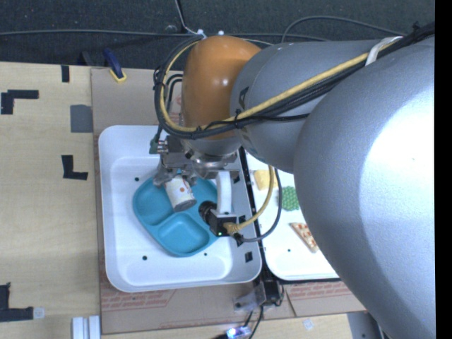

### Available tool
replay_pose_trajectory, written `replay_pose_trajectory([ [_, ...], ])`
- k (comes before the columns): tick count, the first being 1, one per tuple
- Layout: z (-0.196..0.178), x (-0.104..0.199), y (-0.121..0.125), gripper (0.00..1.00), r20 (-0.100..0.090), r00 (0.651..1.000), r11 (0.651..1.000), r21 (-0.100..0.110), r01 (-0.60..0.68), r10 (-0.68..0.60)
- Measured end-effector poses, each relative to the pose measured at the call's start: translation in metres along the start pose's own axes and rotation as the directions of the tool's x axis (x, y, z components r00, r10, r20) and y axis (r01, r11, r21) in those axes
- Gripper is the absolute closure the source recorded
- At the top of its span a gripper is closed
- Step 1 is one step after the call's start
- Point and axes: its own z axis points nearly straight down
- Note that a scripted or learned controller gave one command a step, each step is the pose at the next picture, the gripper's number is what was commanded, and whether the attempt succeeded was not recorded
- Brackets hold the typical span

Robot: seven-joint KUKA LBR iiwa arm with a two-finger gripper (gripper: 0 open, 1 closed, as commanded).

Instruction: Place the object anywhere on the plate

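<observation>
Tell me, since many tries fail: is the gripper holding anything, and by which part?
It cannot be told. The gripper hangs over the blue plate with a small white can just under it, but the fingers' grip is hidden.

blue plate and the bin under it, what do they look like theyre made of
The blue plate: likely molded plastic, smooth with a soft sheen and rounded compartment ridges. The white bin: also looks like plastic, glossy, with rounded corners and a raised lip.
</observation>
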Motion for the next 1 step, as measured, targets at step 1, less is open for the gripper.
replay_pose_trajectory([
  [1, -0.0003, -0.0026, 0.0008, 0.0, 0.001, 1.0, 1.0, -0.001, -0.003, 0.003],
])
